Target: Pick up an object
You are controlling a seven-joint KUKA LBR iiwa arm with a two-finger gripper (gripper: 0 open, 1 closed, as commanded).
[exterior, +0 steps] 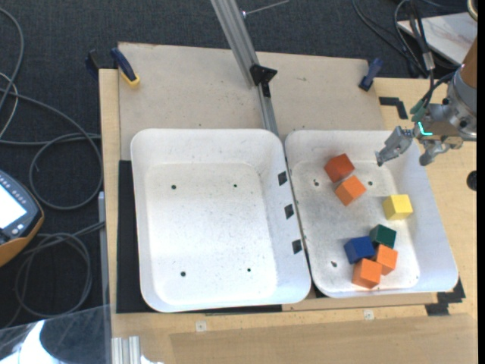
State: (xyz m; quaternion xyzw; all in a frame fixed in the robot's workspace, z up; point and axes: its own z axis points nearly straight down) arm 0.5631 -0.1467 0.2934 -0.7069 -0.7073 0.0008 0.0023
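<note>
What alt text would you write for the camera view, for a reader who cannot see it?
A grey robot arm's two-finger gripper, fingers open, hovers over the far right edge of the right-hand shallow white bin, holding nothing. That bin holds seven small cubes: four orange, one yellow cube, one blue cube, one green cube. Beside it sits the left-hand white bin.

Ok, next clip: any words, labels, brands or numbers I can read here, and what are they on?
None can be read.
Device at the left edge: its pale screen is too small and blurred to show any text.
Papers at top right: no legible print.
Blocks, such as the yellow one, and the right bin: no markings I can make out.
</note>
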